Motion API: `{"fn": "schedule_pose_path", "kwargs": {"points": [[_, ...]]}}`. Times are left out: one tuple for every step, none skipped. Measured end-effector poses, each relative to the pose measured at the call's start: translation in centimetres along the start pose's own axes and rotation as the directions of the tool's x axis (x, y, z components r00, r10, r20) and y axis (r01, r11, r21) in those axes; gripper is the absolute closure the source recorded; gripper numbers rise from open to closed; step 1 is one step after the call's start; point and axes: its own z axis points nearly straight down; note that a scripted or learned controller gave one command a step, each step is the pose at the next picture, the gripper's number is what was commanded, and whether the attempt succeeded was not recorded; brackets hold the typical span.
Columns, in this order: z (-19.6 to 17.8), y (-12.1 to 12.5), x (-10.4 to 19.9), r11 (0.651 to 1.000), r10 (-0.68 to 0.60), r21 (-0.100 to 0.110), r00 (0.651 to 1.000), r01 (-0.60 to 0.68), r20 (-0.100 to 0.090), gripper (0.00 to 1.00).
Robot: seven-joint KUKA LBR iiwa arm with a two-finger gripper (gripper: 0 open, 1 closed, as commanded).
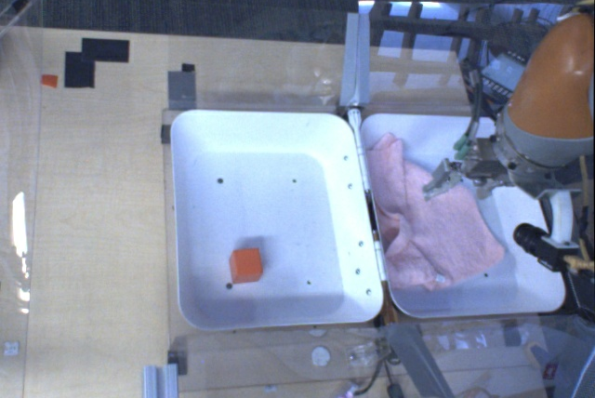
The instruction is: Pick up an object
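Note:
A small orange cube (246, 265) lies in the left bin (200, 140), near its front left. A crumpled pink towel (429, 224) fills most of the left half of the right bin (535, 294). My gripper (448, 168) hangs over the towel's upper right part, reaching in from the right below the grey wrist and orange band (558, 75). It is open, with nothing between its fingers. The wrist hides part of the right bin's far right side.
The two bins meet at a raised divider (367, 201). A metal frame (409, 15) stands behind the right bin. Black blocks (93, 59) and a small orange marker (49, 81) sit on the wooden bench at the far left.

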Motion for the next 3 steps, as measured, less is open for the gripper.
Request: {"fn": "schedule_pose_path", "kwargs": {"points": [[-2.4, 6.3, -5.5, 0.99, 0.138, -0.004, 0.99, -0.138, 0.002, 0.0], [13.4, 8.9, -5.1, 0.999, 0.037, -0.006, 0.999, -0.037, 0.001, 0.0], [4.5, 4.7, 0.8, 1.0, 0.013, -0.004, 1.0, -0.013, 0.0, 0.0]]}}
